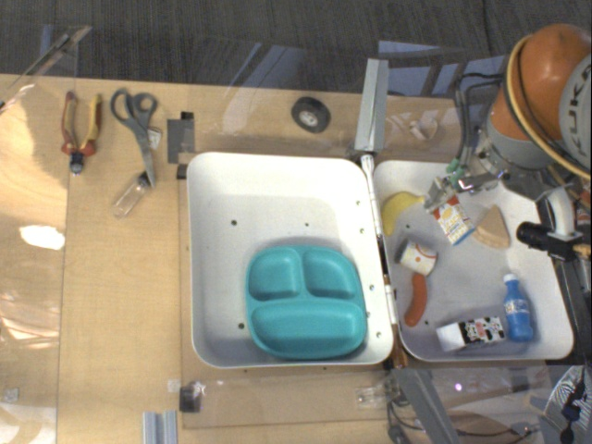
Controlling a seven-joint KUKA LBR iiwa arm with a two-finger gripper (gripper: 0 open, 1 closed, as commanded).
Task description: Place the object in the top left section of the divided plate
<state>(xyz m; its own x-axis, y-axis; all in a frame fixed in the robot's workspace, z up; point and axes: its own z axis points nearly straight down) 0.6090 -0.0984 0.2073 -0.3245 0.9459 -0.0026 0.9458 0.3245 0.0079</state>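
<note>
Object: not named by the task; 6 candidates lie in the right bin (555, 345), none of them on the plate.
Divided plate (306, 302): teal, 3 sections, resting flat in the lower middle of the left bin (215, 248); its top left section (275, 278) holds nothing.
Small carton (452, 221): white with red print, tilted, directly under my gripper and touching or almost touching it; I cannot tell which.
My gripper (450, 188): over the upper part of the right bin, above the carton; I cannot tell whether it is apart or together.
Yellow piece (401, 210): rounded, against the right bin's left wall, just left of the carton.
Tan wedge (494, 230): just right of the carton.
White cup (418, 256): with a red mark, lying below the yellow piece.
Sausage (415, 301): red-orange, lying lengthwise below the cup.
Blue bottle (518, 310): white cap, near the bin's right wall.
White box (471, 333): dark print, at the bin's front edge, touching the bottle's base.
Desk (102, 276): carries pliers (79, 128), scissors (140, 123) and a tape roll (311, 114) behind the bins.
</note>
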